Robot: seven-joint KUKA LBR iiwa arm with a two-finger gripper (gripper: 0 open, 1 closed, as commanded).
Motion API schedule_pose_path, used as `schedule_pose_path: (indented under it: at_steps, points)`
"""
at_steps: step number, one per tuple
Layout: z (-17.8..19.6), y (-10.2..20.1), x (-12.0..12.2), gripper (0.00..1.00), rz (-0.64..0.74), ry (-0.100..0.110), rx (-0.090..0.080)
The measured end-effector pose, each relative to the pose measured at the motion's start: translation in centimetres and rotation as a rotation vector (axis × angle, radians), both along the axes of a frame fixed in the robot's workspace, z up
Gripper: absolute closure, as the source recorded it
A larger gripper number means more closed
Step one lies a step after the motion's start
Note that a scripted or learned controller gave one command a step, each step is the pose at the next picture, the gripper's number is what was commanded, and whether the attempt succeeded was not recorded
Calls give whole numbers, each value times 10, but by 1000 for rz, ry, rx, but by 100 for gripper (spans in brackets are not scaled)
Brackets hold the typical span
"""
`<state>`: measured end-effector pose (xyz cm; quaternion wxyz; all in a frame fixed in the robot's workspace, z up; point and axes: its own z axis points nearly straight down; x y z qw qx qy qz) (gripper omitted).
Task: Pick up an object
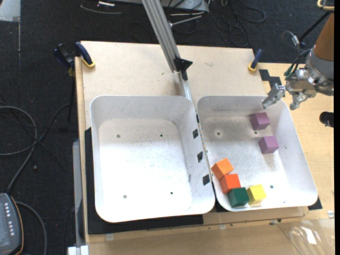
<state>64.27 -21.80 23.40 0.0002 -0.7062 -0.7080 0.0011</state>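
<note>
Along the right bin's (pixel 297 142) inner wall, near its front edge, four small blocks crowd together: an orange cube (pixel 222 167) turned askew, a red cube (pixel 230 182) touching it just in front, then a dark green cube (pixel 238 196) and a yellow cube (pixel 256 193) side by side at the front. Two purple cubes sit well apart from that cluster, toward the bin's back right corner: the far purple cube (pixel 260 121) close to the back wall, the near purple cube (pixel 269 144) a little forward of it and nearer the right wall. All six look like plain matte blocks of similar size. Over the bin's back right corner hangs the gripper (pixel 283 96), its metal fingers seemingly spread with nothing between them, though at this slant the gap is hard to judge. It is near the far purple cube but not touching it. Beside it, the left bin (pixel 101 142) shows only dark speckles.
</note>
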Motion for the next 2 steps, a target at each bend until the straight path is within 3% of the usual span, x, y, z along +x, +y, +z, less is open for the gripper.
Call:
schedule_pose_path:
  at_steps: [1,2]
  points:
    - [-144,0,15,0,1,4,2]
    - [-128,-1,18,100,2,-4,-2]
